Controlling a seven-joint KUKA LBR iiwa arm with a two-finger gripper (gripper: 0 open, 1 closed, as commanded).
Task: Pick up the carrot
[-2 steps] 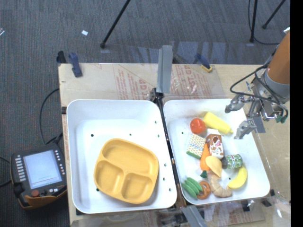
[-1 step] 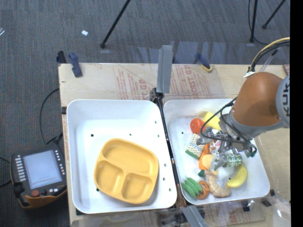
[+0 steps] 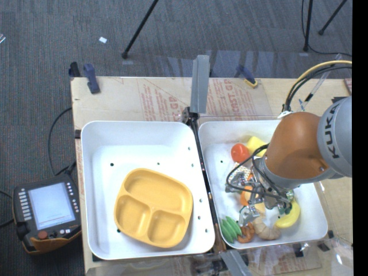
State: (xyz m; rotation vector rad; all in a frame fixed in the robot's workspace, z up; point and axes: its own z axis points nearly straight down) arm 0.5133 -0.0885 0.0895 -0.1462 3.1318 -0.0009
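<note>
In the right bin (image 3: 214, 135), an orange piece that looks like the carrot (image 3: 246, 196) lies among toy foods, mostly hidden by the arm's wrist. My gripper (image 3: 251, 207) hangs low right over it, pointing down into the pile. The grey arm with its orange band (image 3: 293, 148) covers the middle of the bin. Whether the carrot is touched or held cannot be made out.
Around the gripper lie a red tomato (image 3: 240, 152), a yellow piece (image 3: 255, 143), a yellow fruit (image 3: 290, 217), a green item (image 3: 231, 227) and a tan piece (image 3: 266, 230). The left bin (image 3: 103, 142) holds a yellow divided plate (image 3: 153, 206). Cables loop beside the wrist.
</note>
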